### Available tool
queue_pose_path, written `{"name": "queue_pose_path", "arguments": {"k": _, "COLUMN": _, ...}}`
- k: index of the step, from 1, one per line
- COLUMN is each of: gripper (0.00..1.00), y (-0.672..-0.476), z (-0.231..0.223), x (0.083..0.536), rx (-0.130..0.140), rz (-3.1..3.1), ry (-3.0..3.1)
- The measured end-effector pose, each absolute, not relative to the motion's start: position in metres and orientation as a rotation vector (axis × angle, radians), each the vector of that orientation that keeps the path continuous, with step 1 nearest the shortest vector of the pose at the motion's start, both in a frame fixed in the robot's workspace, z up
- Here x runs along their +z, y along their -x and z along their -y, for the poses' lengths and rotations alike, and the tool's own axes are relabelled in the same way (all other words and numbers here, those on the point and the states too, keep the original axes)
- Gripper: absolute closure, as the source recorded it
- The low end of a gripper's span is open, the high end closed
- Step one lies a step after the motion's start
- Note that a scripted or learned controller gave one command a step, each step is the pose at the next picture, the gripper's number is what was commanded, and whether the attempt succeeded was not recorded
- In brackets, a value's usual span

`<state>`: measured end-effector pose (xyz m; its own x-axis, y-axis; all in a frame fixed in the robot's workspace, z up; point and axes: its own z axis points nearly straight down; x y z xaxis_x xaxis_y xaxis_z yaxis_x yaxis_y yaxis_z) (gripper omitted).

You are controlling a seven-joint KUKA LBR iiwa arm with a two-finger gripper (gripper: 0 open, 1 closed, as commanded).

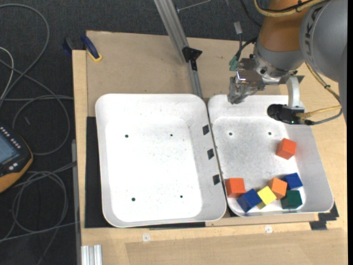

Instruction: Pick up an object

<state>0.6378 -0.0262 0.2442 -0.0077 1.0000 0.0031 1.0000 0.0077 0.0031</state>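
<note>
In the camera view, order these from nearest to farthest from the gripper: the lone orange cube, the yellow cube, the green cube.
From the gripper:
1. Lone orange cube, mid right bin, right side.
2. Yellow cube, in the cluster at the bin's near edge.
3. Green cube, at the cluster's right end.

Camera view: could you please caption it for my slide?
Gripper above the right bin's far edge; seven coloured blocks inside.

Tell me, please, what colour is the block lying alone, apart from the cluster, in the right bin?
Orange. The lone block shows clearly in the camera view, in the right bin.
</note>
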Motion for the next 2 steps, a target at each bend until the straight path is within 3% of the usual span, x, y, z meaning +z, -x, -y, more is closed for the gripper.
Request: {"name": "queue_pose_path", "arguments": {"k": 2, "gripper": 1.00, "y": -0.643, "z": -0.087, "x": 0.227, "rx": -0.003, "rz": 2.228, "ry": 2.212}}
